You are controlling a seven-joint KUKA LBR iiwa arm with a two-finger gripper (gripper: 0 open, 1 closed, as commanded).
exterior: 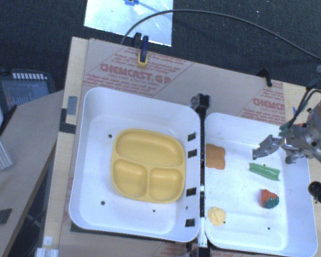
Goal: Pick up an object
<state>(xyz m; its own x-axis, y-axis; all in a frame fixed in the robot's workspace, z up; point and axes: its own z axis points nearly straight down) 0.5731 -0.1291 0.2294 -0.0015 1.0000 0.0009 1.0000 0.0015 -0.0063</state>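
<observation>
The right bin (pixel 288 240) holds several small objects. An orange flat piece (pixel 215 156) lies near its left wall, and a green stick (pixel 264 171) rests in the middle. A red piece with green and blue on it (pixel 268 199) sits further forward, and a pale yellow lump (pixel 216 215) lies at the front left. My gripper (pixel 279 153) hangs over the back of this bin, just above and behind the green stick. Its fingers are spread open with nothing between them.
In the left bin (pixel 93 144) lies a yellow divided plate (pixel 146 165). A black divider (pixel 198 168) runs between the bins. Cardboard lies under both. A grey table with a pendant (pixel 23 88) stands at the left.
</observation>
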